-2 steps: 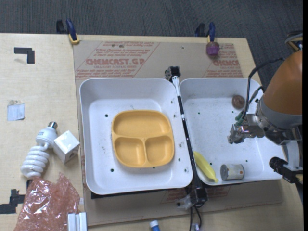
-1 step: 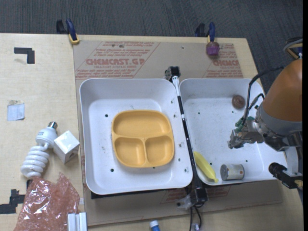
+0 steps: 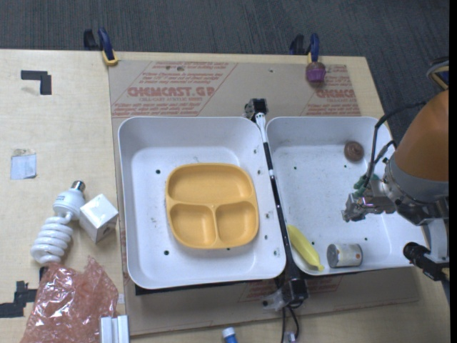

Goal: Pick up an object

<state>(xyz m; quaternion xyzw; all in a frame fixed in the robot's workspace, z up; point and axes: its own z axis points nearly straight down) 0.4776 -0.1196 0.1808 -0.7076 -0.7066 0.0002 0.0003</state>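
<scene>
Step in hand: judged to be the approach; nothing is lifted yet, and no target is marked, so any loose item in the right bin (image 3: 285, 131) would serve.
Candidates: a small can (image 3: 345, 255) lying on its side at about 6 o'clock in the right bin; a yellow banana (image 3: 304, 248) just beside it, toward 7 o'clock, against the wall between the bins; a brown round piece (image 3: 353, 150) near 1 o'clock.
Left bin: the left bin (image 3: 136, 191) carries a yellow divided tray (image 3: 212, 204) at its centre, well apart from the arm.
Claw position: the claw (image 3: 359, 207) hangs over the right bin at roughly 3 o'clock, between the brown piece and the can, touching neither as far as the view shows.
Claw opening: cannot tell; the tip is small, dark and cluttered with cable. Nothing is seen held.
How to do it well: probably go for the can as the nearest item; come down straight over its middle and close across the round body, not along its length, since it may roll.
Risk: the banana and the bin wall lie close to the can, so a finger could catch either.
</scene>
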